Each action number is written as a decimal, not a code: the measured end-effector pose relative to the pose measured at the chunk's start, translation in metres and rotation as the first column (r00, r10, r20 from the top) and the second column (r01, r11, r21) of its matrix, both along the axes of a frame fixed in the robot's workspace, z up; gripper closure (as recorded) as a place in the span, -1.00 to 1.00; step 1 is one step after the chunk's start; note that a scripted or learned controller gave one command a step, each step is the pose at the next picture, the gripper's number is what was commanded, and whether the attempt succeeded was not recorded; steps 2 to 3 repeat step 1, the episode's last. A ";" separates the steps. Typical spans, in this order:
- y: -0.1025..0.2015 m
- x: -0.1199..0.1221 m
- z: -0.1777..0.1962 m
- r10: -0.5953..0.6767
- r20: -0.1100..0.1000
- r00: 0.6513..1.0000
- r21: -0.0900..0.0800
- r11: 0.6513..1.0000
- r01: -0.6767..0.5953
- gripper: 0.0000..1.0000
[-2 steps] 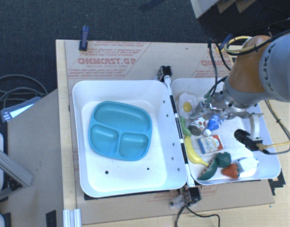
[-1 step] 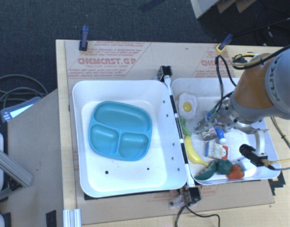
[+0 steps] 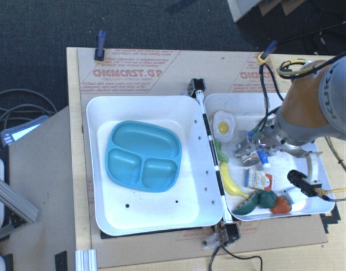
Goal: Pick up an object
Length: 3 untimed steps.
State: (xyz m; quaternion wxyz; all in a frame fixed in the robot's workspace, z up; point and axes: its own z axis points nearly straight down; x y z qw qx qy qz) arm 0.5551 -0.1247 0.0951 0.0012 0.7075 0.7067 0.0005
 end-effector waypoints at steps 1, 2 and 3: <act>0.079 -0.017 0.090 0.003 -0.001 1.000 0.002 1.000 -0.003 1.00; 0.079 -0.017 0.090 0.003 -0.001 1.000 0.002 1.000 -0.003 1.00; 0.079 -0.017 0.090 0.003 -0.001 1.000 0.002 1.000 -0.003 1.00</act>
